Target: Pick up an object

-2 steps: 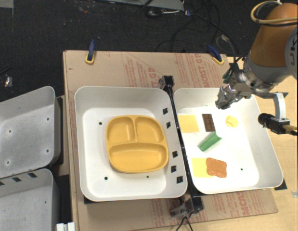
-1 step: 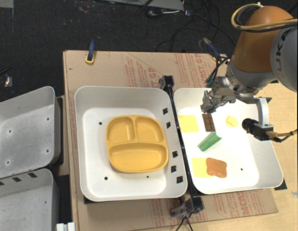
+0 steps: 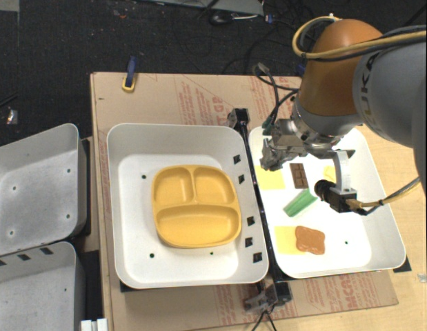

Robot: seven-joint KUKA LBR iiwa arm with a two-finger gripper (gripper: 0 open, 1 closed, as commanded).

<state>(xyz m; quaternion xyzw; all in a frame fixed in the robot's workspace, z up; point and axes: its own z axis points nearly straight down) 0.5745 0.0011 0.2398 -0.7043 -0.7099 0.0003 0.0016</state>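
- You see a yellow divided tray [image 3: 196, 206] lying flat in the left white bin [image 3: 123, 205]
- A blue-and-yellow clamp [image 3: 130, 74] grips the far edge of your cardboard-covered surface [image 3: 179, 98]
- Dark floor [image 3: 54, 40] beyond carries cables [image 3: 230, 5]

One fixed camera here, sitting high above the table [image 3: 172, 92] and looking down at a slant, far enough off to take in both white bins whole. The left bin [image 3: 123, 185] lies mid-frame, the right bin [image 3: 379, 240] toward the right edge. Dark floor runs along the top of the frame, and the arm [image 3: 365, 67] enters from the upper right.
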